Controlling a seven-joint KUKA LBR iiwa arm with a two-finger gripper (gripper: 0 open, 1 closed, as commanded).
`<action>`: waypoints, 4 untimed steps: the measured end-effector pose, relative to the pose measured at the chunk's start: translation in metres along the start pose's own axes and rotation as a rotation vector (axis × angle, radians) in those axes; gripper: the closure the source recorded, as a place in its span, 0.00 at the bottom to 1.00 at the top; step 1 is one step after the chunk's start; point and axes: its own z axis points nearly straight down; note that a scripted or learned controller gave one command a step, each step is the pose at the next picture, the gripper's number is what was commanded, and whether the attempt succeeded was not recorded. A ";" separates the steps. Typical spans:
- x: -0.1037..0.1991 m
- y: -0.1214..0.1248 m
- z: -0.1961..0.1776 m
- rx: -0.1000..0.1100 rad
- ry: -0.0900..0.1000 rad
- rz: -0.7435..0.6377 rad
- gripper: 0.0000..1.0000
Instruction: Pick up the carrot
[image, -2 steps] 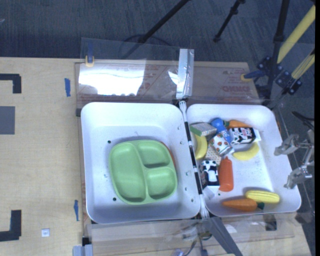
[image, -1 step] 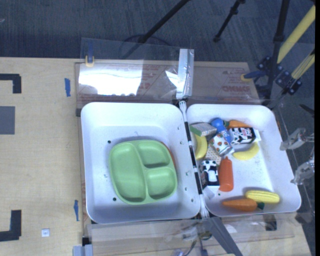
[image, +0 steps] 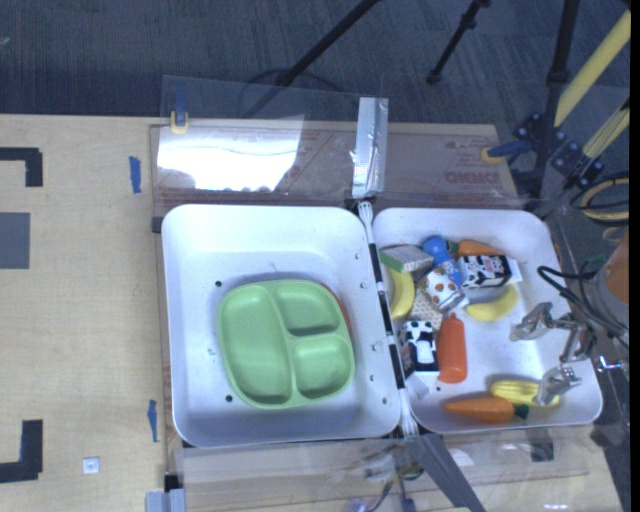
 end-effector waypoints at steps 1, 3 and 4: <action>-0.005 -0.010 -0.048 0.001 -0.003 -0.442 0.00; -0.132 -0.020 -0.053 0.002 -0.005 -0.489 0.00; -0.121 -0.019 -0.051 -0.001 -0.002 -1.048 0.00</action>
